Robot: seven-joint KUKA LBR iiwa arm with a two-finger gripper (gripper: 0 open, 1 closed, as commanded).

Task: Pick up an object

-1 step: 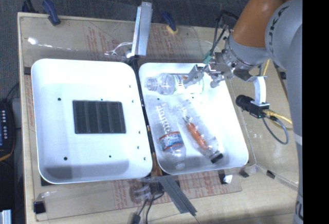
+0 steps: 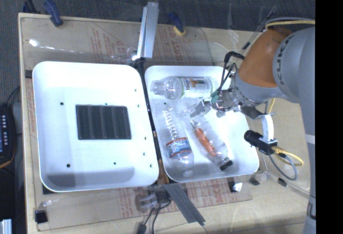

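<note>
Camera view: my pincer hangs low in the right bin, near its middle-top, w/ the arm coming in from 3 o'clock. I can't tell how the pincer is set; the tips blur into clear plastic below, so no claim of a hold.

Step, as I judge it: the reach/descent part of the pick, nothing lifted yet. Three bottles lie in that bin, all clear and on their sides:
- top bottle, along the bin's 12 o'clock wall, label toward 3 o'clock, just beside my pincer at its 11 o'clock.
- blue-label bottle, at 7 o'clock from the pincer, running lengthways near the bin's left wall.
- orange bottle, at 6 o'clock from the pincer, slanting down toward 5 o'clock, dark cap at its low end.

Next move prob. calls for picking one bottle, lining up across its narrow width, not its length, then closing. Clear round plastic is likely to roll or slip out.

Left bin carries a dark ribbed panel at centre.
</note>
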